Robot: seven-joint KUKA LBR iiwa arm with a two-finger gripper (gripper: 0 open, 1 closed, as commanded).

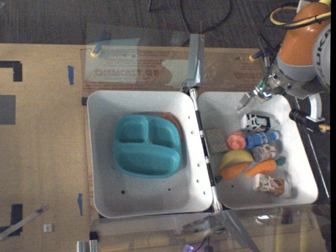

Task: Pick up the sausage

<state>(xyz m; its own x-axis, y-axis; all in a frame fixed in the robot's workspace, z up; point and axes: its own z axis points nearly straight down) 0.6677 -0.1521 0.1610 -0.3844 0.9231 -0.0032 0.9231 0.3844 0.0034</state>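
Brown board covered the bench, with two white bins side by side on it. The left bin held a teal divided plate. An orange sliver peeked from under the plate's 1 o'clock corner, too covered to name.

In the right bin, toys crowded the middle. The sausage was hard to pick out. It looked to be the orange-brown length touching the underside of a yellow piece, with a carrot just beside it at 3 o'clock. A blue bottle and a black-and-white carton lay toward 12 o'clock.

The gripper hung over the right bin's 11 o'clock corner, well apart from the sausage. Whether it was spread or closed could not be told. The arm was cut off at the frame's 2 o'clock edge. Bare floor remained along that bin's 9 o'clock wall.
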